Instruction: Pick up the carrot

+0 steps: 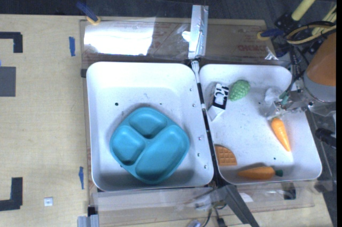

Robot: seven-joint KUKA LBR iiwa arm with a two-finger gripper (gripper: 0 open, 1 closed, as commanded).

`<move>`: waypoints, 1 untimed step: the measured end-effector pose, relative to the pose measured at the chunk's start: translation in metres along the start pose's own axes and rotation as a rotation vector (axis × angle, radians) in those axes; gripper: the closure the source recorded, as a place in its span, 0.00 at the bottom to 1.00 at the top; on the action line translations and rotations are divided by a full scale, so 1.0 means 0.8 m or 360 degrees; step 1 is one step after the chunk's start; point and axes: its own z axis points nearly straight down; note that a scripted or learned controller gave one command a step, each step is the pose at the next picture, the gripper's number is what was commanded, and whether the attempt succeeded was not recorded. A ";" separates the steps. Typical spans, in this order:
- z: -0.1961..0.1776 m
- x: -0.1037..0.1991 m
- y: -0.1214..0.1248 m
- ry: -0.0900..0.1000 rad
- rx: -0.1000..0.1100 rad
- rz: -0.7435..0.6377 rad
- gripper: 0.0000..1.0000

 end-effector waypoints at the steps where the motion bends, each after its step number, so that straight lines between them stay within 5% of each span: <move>1: -0.109 0.096 0.034 -0.0008 -0.0002 0.0095 1.00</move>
